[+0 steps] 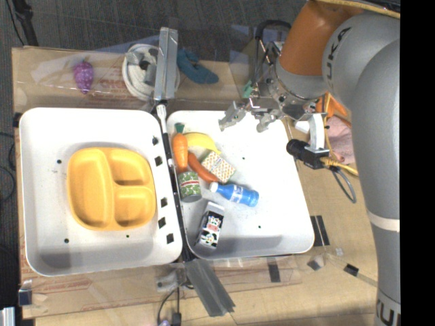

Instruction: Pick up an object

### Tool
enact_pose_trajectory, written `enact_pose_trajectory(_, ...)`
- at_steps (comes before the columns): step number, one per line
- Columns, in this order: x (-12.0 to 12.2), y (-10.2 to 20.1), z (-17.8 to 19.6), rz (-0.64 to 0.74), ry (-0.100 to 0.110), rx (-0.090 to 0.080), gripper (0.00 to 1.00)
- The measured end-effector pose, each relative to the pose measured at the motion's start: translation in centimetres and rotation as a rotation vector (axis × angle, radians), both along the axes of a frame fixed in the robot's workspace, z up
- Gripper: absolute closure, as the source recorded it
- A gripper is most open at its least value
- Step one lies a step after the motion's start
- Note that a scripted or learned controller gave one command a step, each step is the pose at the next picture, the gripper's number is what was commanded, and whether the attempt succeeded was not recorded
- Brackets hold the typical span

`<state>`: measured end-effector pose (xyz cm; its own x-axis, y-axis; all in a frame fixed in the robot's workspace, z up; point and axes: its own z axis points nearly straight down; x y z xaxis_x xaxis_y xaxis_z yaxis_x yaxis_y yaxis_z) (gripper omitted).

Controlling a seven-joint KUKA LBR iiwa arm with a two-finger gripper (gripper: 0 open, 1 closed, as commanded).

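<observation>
The right bin (285,209) holds a cluster of objects on its left side: an orange carrot (179,151), a yellow banana (198,140), a red sausage-like piece (199,168), a checkered box (218,166), a green can (189,186), a blue bottle (235,194) and a black-and-white can (212,229). My gripper (248,119) hangs over the bin's far edge, above and to the right of the cluster. It is open, with nothing between its fingers (230,117). The arm comes in from the upper right.
In the left bin (41,243) lies a yellow divided tray (112,185). Behind the bins sit purple grapes (83,75), a white roll (141,70) and a teal item (197,70). A pink cloth (340,140) lies right of the right bin.
</observation>
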<state>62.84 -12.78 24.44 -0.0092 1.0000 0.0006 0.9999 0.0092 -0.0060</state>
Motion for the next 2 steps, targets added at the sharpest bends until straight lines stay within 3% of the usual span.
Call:
enact_pose_trajectory(1,-2.6,1.0,-13.1,0.129,0.000,0.000,0.00)
enact_pose_trajectory(2,-4.1,-2.7,-15.1,0.087,-0.005,0.000,0.00)
